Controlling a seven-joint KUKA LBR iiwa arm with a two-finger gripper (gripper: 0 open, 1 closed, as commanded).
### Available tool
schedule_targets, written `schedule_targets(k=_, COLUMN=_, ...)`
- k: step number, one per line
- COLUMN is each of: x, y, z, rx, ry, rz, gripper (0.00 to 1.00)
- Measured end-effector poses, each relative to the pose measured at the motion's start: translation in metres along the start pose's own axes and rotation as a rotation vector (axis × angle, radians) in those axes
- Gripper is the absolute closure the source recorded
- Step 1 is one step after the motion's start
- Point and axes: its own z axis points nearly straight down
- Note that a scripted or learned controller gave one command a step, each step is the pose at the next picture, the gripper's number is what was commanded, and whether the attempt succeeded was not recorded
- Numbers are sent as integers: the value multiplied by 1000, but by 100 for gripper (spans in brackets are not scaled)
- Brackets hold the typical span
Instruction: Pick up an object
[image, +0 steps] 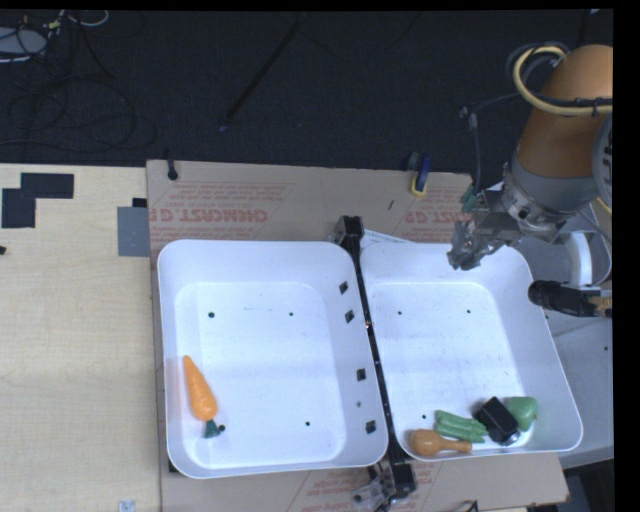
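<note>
Two bins (255, 262), search step: gripper (466, 256), jaw state impossible to tell, hovers over right bin's far corner, needing descent toward the near-corner toys (480, 428).

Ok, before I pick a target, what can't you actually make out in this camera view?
- Gripper: small and dark over the right bin's far corner; finger state unreadable.
- Black object: lies over the green items, hiding where they meet; its identity is unclear.
- Orange piece: at the near rim, too small to name.
- Carrot in the left bin: dark tip blurred.
</note>
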Motion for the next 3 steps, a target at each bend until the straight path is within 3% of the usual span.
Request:
schedule_targets(k=1, x=80, y=23, z=-17, rx=-12, ry=3, rz=-13, gripper=100)
schedule_targets(k=2, x=30, y=-20, z=-38, rx=-8, ry=0, rz=-1, gripper=100)
schedule_targets(k=3, x=70, y=32, z=-17, rx=-11, ry=0, rz=-9, gripper=100)
